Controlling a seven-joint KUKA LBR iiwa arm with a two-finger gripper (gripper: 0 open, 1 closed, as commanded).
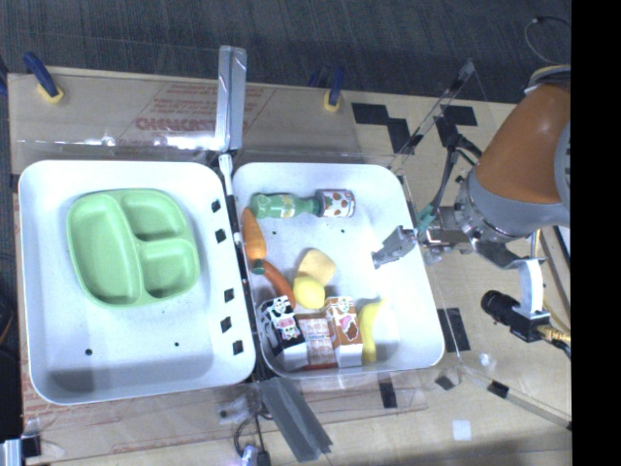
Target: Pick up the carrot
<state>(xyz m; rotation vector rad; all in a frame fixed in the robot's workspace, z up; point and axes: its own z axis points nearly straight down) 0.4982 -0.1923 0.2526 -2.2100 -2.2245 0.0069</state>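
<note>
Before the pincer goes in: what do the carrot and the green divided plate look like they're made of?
The carrot looks like a moulded plastic toy: even orange, smooth, a faint sheen, though the view is too coarse to be sure. The green divided plate in the left bin looks like rigid plastic with a matt to satin finish: uniform pale green, rounded moulded compartments.

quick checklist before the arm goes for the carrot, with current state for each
1. Carrot in view, lying along the right bin's left wall: ok.
2. Nothing on top of the carrot: ok.
3. Room beside it: not ok, a second carrot touches its lower end and the wall is close.
4. Gripper above the carrot: not ok, it sits toward the bin's right side.
5. Gripper free of objects: ok.
6. Finger opening: cannot tell.
</note>
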